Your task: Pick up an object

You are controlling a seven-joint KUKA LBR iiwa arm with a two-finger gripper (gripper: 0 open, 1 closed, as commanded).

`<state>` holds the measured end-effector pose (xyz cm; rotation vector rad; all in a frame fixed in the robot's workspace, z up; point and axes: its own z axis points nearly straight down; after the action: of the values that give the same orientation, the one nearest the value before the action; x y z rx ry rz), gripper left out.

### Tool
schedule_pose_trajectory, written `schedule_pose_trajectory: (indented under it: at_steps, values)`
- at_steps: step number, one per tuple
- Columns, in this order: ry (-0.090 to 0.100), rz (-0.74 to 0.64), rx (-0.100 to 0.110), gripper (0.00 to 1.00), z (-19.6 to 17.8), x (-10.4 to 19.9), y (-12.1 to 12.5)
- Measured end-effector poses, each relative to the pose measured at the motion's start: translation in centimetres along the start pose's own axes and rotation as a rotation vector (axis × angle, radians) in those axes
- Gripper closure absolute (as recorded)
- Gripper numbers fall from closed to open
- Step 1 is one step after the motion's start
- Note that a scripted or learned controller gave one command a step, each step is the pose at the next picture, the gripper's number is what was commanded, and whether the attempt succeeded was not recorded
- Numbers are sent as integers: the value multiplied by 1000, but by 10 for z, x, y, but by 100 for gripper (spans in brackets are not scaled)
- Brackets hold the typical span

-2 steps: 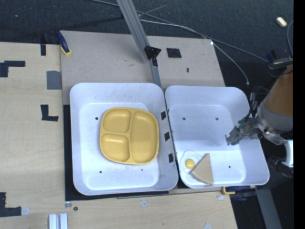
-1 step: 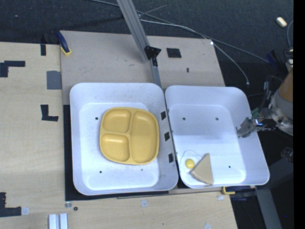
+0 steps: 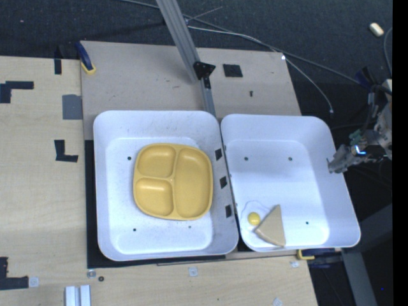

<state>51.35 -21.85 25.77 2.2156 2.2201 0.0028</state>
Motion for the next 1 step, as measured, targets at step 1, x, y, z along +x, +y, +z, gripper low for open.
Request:
schedule_pose_trajectory:
  at_steps: [1]
  values:
    - [3, -4, 6, 100, 3, 61, 1]
